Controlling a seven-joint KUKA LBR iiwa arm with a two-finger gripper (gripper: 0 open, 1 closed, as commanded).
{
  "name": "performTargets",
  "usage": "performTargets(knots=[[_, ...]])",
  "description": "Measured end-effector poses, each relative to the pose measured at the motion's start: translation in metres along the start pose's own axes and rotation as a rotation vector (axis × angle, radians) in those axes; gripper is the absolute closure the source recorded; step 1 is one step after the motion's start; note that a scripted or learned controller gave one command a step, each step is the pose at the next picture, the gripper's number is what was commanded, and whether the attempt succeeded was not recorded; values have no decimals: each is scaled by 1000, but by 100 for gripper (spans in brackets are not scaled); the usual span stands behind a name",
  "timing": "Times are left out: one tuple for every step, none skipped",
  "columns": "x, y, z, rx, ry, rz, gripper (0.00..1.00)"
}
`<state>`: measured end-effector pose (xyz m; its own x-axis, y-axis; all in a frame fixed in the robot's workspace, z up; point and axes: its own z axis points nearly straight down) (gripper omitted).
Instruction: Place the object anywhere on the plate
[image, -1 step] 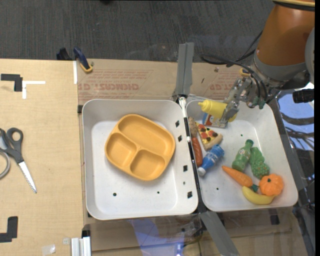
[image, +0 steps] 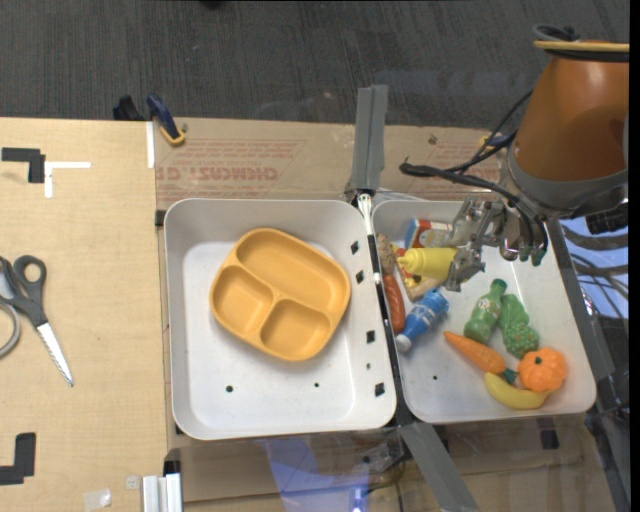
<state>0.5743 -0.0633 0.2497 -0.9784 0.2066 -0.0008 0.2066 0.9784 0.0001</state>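
Banana (image: 513, 392) lies nearest, front of right bin (image: 440, 400), w/ orange (image: 543, 369), carrot (image: 476, 351), green bottle (image: 483, 313), blue bottle (image: 424, 318) close by. Gripper (image: 466, 262) low over yellow mustard bottle (image: 428, 263) at bin's back; can't tell finger spread or hold. Plate (image: 281, 293) sits in left bin (image: 200, 330), yellow, 3 compartments.

Your arm (image: 578, 110) comes in from the right, its orange band uppermost, wrist bent downward and to the left. Its pincer (image: 470, 262) hangs low, with cables looping along the wrist.
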Motion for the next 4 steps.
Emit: performTargets(knots=[[-6, 41, 58, -1, 0, -274, 100], [-6, 41, 58, -1, -1, -274, 0], [-7, 41, 48, -2, -5, -271, 100], [-10, 89, 28, -2, -4, -570, 100]])
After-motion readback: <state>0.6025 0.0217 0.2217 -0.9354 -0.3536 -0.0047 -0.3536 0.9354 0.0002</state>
